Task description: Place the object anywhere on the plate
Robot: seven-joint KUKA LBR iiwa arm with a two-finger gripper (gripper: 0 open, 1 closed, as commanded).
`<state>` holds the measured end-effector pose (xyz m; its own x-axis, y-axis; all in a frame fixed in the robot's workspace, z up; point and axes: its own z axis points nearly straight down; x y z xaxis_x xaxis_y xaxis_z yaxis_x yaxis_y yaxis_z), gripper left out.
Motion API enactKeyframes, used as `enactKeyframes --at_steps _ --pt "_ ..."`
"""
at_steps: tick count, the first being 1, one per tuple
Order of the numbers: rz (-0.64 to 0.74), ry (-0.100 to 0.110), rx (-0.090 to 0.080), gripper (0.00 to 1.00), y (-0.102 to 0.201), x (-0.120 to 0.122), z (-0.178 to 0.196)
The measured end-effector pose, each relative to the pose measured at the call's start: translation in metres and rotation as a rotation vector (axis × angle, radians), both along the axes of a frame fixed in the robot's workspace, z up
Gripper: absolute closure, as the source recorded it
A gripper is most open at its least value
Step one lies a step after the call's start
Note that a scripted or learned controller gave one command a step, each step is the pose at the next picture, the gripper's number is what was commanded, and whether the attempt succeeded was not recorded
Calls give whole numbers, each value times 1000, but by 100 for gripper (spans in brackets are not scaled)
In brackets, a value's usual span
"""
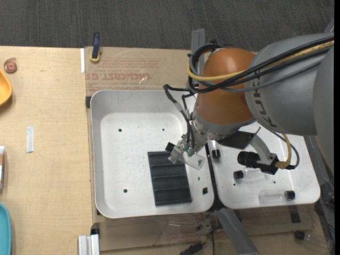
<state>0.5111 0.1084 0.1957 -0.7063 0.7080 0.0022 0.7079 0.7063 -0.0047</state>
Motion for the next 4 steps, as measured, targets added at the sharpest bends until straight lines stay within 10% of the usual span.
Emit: enactKeyframes --at_steps 2,3,4 --pt "811 -1 5 100 37 -30 -30" --pt "746 -3 4 100 110 -14 -105" --pt "1010 -5 4 100 29 -26 -14"
